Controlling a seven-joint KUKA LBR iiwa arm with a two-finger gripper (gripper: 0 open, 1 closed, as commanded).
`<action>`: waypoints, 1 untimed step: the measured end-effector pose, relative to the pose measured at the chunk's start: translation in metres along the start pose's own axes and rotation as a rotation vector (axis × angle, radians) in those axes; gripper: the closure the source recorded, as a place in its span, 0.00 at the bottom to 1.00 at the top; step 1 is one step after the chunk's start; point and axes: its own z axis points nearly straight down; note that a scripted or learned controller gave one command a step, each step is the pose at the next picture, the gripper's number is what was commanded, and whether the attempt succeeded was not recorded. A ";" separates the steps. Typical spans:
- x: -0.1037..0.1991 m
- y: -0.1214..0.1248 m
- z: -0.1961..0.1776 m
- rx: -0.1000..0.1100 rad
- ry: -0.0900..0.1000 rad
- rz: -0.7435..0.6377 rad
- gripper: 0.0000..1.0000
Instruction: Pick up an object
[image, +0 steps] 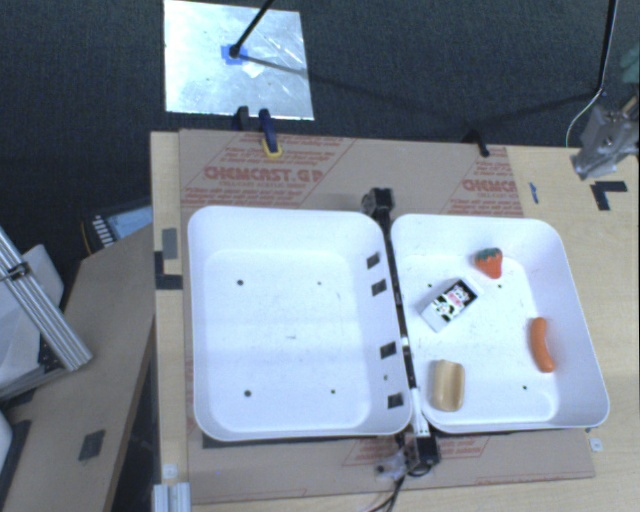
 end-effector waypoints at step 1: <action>0.000 0.001 -0.011 -0.004 0.000 -0.003 1.00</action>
